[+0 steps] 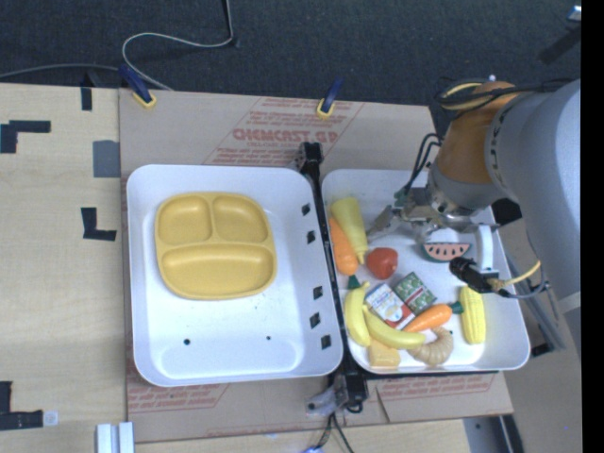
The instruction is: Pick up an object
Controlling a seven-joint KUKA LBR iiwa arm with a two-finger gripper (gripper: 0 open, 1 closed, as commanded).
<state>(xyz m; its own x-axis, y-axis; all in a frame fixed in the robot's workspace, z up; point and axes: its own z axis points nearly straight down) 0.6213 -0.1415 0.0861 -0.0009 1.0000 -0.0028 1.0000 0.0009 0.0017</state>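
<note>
- The grey arm (528, 149), with its orange band, reaches in from the right and hangs over the upper part of the right bin (514, 347).
- The gripper (401, 217) sits low over that bin, near a red tomato (381, 261) and just beside a watermelon slice (445, 250); whether it is open or closed I cannot tell, and nothing shows plainly in its hold.
- The right bin is crowded with toy food: a pale yellow squash-like piece (348, 219) and an orange carrot (343, 246) along its left wall, a banana (373, 327) curving along the lower left, and a small green and white carton (401, 296) in the middle.
- A second carrot (429, 318) lies beside the carton, an ear of corn (473, 315) stands near the right wall, and a tan ginger-like piece (432, 349) rests at the bottom edge.
- The left bin (151, 347) holds a yellow divided plate (215, 244) in its upper half.
</note>
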